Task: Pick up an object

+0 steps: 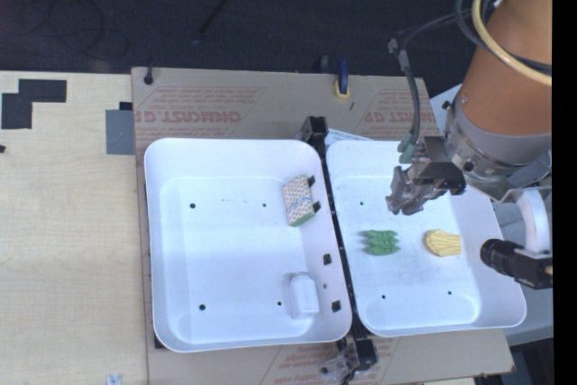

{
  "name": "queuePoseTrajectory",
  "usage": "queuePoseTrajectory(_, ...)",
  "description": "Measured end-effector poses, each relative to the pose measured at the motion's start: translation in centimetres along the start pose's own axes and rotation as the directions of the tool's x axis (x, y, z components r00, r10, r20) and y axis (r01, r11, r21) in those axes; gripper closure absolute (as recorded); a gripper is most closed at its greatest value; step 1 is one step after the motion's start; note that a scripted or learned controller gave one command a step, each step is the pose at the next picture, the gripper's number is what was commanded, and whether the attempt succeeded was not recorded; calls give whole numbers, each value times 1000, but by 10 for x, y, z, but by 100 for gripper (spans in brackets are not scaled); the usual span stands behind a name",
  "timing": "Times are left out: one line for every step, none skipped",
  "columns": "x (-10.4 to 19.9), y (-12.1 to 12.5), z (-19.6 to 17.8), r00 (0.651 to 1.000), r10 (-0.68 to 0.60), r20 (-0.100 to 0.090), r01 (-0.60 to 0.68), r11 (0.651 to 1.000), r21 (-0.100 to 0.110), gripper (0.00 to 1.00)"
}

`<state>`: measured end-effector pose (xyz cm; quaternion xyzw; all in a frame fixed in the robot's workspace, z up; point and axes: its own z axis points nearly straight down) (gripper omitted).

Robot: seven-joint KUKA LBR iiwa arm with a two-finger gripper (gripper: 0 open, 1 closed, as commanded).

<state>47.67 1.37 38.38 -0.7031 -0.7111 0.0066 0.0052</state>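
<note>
arm: reaching in from the right, hanging over the right bin (505,307)
end effector (406,201): hovering above the upper mid part of that bin; can't tell if it's apart or together, too dark & small to read. Nothing seen in it.
green obj (380,242): lying on right bin floor, just below & slightly left of the end effector in the view. Long axis running roughly left-right. Nearest candidate.
yellow obj (443,242): also on right bin floor, right of the green one, apart from it, below-right of the end effector.
left bin (171,320): holding a patterned block (298,199) near its right wall, plus a white obj (302,294) lower down, hard to make out vs. the white floor.
key relation: green obj looking like the closest pick; needing a short shift toward view bottom, then a drop, closing across its short side.
progress: judging early, nothing lifted yet.
risk: green obj is low & lumpy, may be slipping out.
</note>
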Motion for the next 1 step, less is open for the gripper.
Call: queuePoseTrajectory(0,0,-9,1000,-7,0,7,1000,3,100)
